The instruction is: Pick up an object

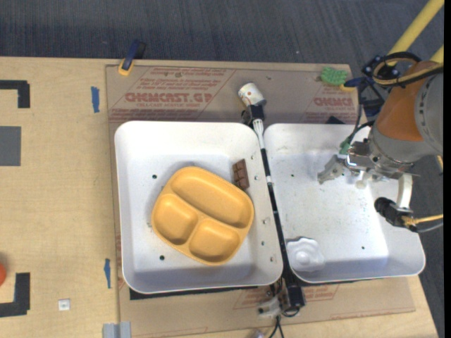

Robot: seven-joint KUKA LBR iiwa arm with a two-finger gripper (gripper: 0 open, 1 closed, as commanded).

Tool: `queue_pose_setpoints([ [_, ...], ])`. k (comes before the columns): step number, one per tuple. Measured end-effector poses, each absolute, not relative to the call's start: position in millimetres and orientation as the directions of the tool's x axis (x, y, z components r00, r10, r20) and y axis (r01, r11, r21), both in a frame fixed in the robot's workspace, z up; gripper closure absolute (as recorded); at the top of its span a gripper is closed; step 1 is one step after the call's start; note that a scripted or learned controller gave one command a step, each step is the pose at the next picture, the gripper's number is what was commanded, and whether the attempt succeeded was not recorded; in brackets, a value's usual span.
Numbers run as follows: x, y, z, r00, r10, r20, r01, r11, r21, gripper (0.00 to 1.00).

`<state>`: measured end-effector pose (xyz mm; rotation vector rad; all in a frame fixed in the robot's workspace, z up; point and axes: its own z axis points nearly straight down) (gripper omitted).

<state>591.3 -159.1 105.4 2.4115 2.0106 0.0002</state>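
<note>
Nothing is lifted yet. The hand (pixel 337 169) hovers over the right bin (pixel 352 210), fingers spread and holding nothing; the white object (pixel 304 252) lies by that bin's near-left corner, ungrasped.

Mustard-yellow divided tray (pixel 203 214) and brown block (pixel 241 174) in white bin (pixel 141 189); tan surface (pixel 56 189) with red lettering.

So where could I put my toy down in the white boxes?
The right bin has bare floor between the pincer and the small white object. The left bin is crowded: the yellow tray fills its middle, leaving only bare strips along its edges.
</note>
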Motion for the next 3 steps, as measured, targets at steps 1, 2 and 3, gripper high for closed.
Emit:
queue_pose_setpoints([
  [1, 631.8, -189.8, 85.3, -0.212, 0.977, 0.0, 0.977, 0.212, 0.002, 0.0],
  [2, 557.7, -139.5, 85.2, -0.192, 0.981, 0.001, 0.981, 0.192, 0.0, 0.0],
  [3, 593.7, -103.9, 85.6, -0.08, 0.997, 0.0, 0.997, 0.08, 0.004, 0.0],
])
